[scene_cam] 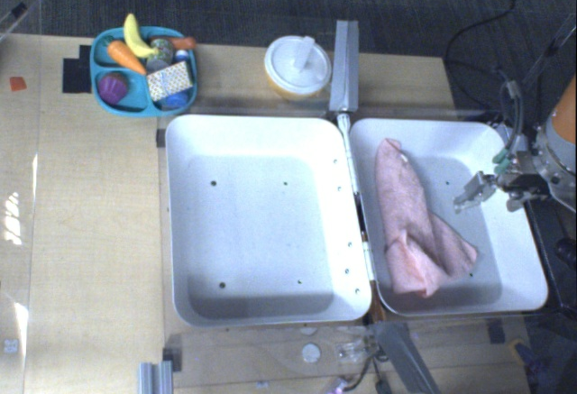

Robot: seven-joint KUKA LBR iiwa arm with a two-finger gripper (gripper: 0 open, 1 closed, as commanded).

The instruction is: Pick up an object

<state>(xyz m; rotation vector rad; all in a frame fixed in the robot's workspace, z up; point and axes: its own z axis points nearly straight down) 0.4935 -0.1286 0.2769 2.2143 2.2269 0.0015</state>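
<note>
A crumpled pink cloth (415,221) lies in the right bin (514,288), stretching from the bin's back left toward its front middle. My gripper (493,196) hangs over the right side of that bin, just right of the cloth and not touching it. It is open, with nothing between its fingers. The grey arm with its orange band (563,122) comes in from the right edge.
The left bin (180,230) sits beside the right one, with a metal divider bar (343,68) behind their joint. Behind the bins stand a blue tray of toy food (142,70) and a white lidded yellow bowl (297,66). Cables run at the back right.
</note>
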